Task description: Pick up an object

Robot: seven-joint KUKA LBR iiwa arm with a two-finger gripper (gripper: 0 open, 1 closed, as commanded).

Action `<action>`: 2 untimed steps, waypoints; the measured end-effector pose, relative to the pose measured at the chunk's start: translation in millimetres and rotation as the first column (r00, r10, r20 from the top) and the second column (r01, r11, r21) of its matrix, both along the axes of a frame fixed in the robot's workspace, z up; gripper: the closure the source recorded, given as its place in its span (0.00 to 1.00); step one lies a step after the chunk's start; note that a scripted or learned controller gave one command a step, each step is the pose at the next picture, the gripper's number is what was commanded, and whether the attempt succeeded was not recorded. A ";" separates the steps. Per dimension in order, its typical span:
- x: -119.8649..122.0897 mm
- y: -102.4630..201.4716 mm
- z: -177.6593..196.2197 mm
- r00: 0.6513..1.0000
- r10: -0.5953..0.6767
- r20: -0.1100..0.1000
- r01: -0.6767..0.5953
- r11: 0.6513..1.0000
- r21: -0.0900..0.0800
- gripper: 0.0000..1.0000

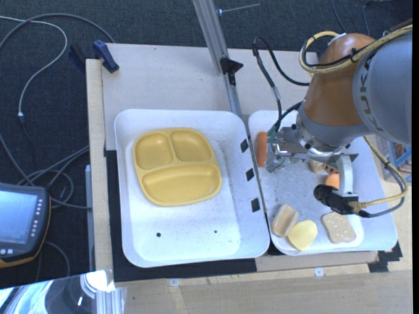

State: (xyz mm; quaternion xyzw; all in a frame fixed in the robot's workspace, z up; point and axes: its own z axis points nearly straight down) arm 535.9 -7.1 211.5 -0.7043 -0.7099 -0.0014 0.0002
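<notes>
Worktop is pale wood, sits on dark carpet, cables trailing off on the left. Arm comes in from the right, grey body with the orange band, and covers most of the far part of the right bin.

Left bin is white and shallow, butts up against the right bin along the middle. In it, a yellow divided plate with three compartments, lying flat in the far-left part.

A metal pole runs from the far edge down to the seam between the bins. A screen device sits off the worktop at the left edge. Blue clamp at the far-left corner of the worktop.

Hand is low over the far-left part of the right bin, just right of an orange carrot-like piece that lies along the bin's left wall. Cannot tell how it is set, the wrist hides that.

Near end of the right bin: a tan bread-like piece, a yellow lemon-like piece touching it, a square cracker to the right. Another small orange item peeks out under the wrist.
</notes>
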 end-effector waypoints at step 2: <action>14.3 102.0 8.2 1.000 0.000 -0.002 0.000 1.000 0.000 1.00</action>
